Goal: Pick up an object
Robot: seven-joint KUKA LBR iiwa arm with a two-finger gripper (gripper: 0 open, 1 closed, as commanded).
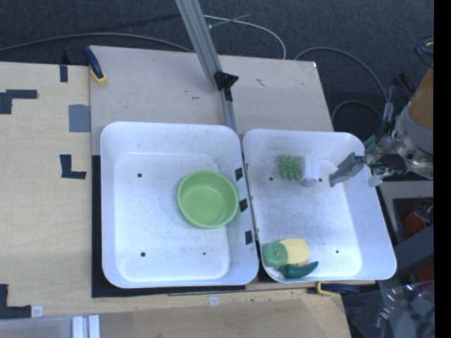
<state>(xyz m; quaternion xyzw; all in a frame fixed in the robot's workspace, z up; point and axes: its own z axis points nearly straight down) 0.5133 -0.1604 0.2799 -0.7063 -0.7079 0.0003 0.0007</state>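
Right now the tool [331, 177] hangs over the right bin [366, 238], near the small green bumpy toy [289, 167]. I cannot tell if it is wide or narrow. It could miss and just push the toy away.

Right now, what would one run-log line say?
gripper: over right bin, near brush | holding: nothing seen | bowl: left bin | corn: right bin
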